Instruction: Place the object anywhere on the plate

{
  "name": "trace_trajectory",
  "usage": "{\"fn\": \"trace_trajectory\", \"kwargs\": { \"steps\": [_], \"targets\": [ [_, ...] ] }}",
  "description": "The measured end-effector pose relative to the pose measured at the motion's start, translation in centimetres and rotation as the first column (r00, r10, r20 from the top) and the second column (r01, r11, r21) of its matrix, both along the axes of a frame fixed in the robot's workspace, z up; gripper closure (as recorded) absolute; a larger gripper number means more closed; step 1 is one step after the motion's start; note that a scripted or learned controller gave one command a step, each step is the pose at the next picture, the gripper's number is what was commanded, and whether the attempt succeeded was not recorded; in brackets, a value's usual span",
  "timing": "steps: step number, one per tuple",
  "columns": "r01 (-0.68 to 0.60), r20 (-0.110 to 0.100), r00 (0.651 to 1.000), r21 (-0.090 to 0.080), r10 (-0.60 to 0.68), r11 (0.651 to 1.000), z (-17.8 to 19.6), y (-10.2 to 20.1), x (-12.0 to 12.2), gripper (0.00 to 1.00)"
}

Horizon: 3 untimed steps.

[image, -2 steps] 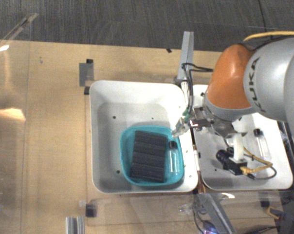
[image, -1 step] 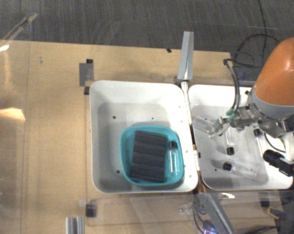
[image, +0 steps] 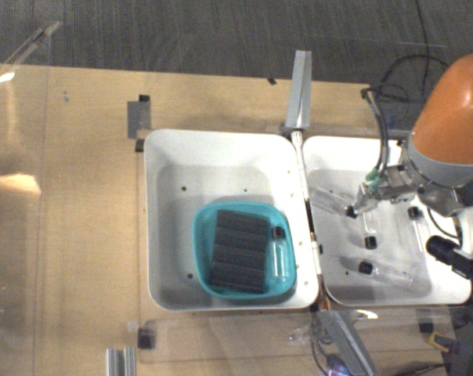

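A teal plate [image: 202,241] lies in the left bin [image: 160,171], toward its front right. On it rest a black ridged block [image: 240,251] and, along its right side, a small clear bottle with a black cap [image: 280,255]. My gripper [image: 360,204] hangs low over the right bin [image: 338,149], near its left-centre, under the grey wrist and orange band [image: 456,124]. Around it in that bin lie clear tube-like pieces with black caps [image: 369,241], one more at the front [image: 365,268] and one to the right [image: 415,213]. Whether anything is in the gripper is hidden at this angle.
The wall between the two bins [image: 305,210] separates the gripper from the plate. A grey metal post [image: 299,92] stands behind that wall. Cables [image: 385,100] trail near the arm at the back right. Bare wooden bench [image: 64,210] spreads to the left.
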<state>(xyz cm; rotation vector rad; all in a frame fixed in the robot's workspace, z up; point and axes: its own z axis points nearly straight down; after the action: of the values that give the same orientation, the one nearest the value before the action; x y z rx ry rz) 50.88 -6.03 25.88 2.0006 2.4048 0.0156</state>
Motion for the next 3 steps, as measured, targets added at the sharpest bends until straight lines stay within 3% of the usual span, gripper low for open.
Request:
{"fn": "trace_trajectory", "kwargs": {
  "steps": [2, 3],
  "targets": [
    [-0.119, -0.012, 0.993, 0.001, 0.119, 0.993, -7.2, 5.7, 4.5, 1.00],
    [-0.121, -0.005, 0.993, 0.001, 0.121, 0.993, -6.0, 5.8, 4.7, 1.00]
  ]
}}
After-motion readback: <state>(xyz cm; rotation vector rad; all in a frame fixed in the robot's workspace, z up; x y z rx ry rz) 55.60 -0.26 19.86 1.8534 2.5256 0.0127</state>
